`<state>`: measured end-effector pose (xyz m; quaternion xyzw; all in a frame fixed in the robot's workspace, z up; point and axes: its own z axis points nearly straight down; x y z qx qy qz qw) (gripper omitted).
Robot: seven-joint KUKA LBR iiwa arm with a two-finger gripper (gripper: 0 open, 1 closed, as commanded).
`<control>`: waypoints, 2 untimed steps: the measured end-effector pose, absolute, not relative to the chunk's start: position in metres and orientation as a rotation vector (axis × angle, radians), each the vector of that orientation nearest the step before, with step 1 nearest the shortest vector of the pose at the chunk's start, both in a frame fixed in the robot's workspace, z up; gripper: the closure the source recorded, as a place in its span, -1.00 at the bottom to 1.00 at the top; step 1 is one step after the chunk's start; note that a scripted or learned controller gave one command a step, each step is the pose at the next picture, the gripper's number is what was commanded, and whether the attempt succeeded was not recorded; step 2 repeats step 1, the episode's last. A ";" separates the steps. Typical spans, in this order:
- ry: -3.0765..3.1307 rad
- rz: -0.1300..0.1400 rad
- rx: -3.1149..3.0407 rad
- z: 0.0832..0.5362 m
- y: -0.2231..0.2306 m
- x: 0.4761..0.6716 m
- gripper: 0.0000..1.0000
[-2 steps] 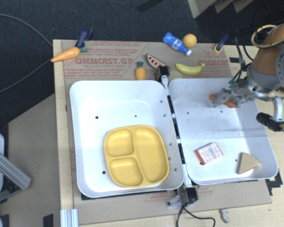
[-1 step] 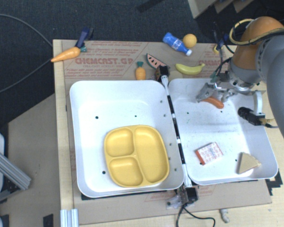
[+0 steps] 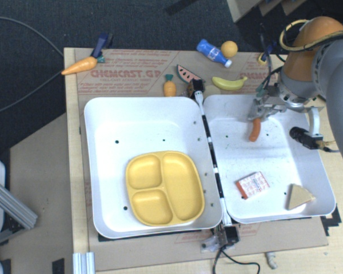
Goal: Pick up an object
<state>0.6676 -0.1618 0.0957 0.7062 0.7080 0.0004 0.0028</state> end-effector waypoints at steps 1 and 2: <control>2.226 -0.002 2.222 0.085 -0.104 0.666 1.00; 2.226 -0.002 2.222 0.085 -0.104 0.666 1.00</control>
